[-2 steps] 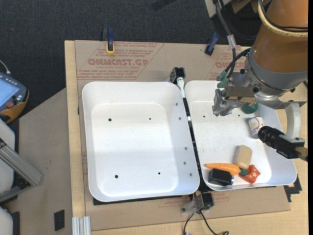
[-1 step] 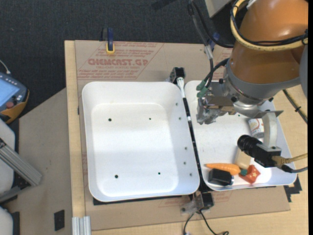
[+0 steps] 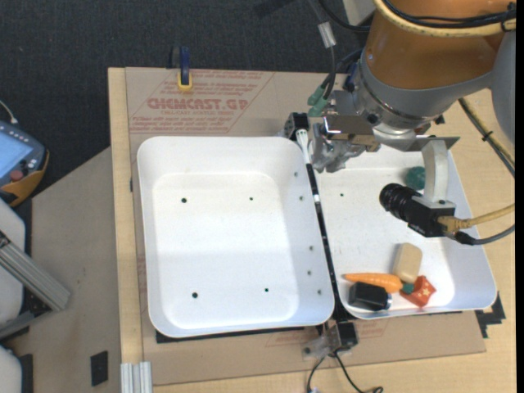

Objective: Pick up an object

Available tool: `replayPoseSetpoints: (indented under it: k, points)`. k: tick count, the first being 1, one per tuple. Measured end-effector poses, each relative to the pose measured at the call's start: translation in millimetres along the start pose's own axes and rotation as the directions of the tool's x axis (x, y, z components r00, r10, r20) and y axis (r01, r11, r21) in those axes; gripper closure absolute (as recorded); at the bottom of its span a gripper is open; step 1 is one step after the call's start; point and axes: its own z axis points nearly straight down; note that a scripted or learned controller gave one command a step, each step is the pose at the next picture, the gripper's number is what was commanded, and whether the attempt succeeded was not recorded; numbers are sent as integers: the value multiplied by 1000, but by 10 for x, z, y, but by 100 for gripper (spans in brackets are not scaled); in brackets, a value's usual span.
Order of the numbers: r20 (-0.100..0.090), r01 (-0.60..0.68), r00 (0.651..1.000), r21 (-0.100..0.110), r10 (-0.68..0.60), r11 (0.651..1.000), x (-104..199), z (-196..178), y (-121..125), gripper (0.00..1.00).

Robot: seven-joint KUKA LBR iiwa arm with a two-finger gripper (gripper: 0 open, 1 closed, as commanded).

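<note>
right bin (image 3: 360, 219), carrot (image 3: 372, 280), red piece (image 3: 422, 291)

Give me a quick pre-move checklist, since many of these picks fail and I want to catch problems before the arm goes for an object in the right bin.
1. Objects available in the right bin: ok. An orange carrot-like piece, a black block, a beige block and a red piece lie near its front edge.
2. Gripper above the right bin: ok, at its back left corner beside the divider.
3. Gripper lined up over an object: not ok; the cluster lies well toward the front.
4. Nothing already held: cannot tell.
5. Teal object reachable: cannot tell; the arm partly hides it.
6. Targets separated: not ok; carrot and black block touch.
</note>
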Motion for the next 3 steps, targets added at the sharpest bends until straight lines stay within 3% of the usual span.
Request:
replayPoseSetpoints:
  k: [1,2,3]
  points:
    - [5,-7,1000,27,7,1000,-153,1521,-322,100]
    - [4,-13,1000,14,13,1000,-889,1836,-298,100]
    - [-2,1,1000,-9,-1,1000,-490,497,-219,100]
